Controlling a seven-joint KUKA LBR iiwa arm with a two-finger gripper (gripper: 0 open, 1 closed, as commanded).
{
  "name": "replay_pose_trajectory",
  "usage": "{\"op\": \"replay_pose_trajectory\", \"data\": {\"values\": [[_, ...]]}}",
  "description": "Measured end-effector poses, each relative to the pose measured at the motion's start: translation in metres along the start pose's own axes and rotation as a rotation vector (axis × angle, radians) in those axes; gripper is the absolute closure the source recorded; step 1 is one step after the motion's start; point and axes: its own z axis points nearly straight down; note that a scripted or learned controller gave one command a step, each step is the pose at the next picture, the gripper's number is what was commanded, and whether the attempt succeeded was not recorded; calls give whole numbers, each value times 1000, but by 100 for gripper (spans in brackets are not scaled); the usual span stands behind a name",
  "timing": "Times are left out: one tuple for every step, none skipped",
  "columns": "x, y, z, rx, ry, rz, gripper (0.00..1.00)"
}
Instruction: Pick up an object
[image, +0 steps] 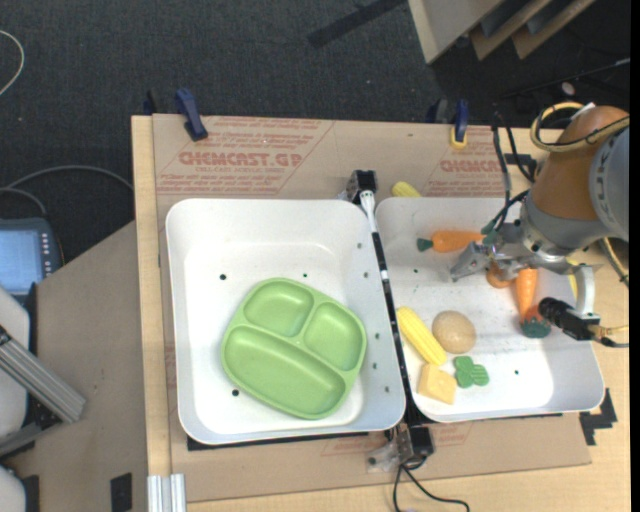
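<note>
My gripper (484, 260) hangs low over the back half of the right bin (570, 385), reaching in from the right. Just to its left lies a small carrot (450, 240). A small orange-red piece (498, 275) sits right under the gripper, partly hidden by it. A second carrot with a green top (527, 296) lies to the gripper's right. Nearer the front are a yellow corn cob (420, 335), a beige egg-shaped piece (455, 330), a yellow cheese wedge (437, 383) and a green broccoli piece (471, 374).
The left bin (200, 240) holds a green divided plate (293, 346). A small yellow piece (405, 189) rests on the bench just behind the right bin's back rim. Cables and a black connector (565, 320) hang from the arm over the bin's right side.
</note>
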Motion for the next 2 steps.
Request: {"op": "replay_pose_trajectory", "data": {"values": [[20,55,5,27,1,-10,0],[6,57,5,24,19,-5,0]]}}
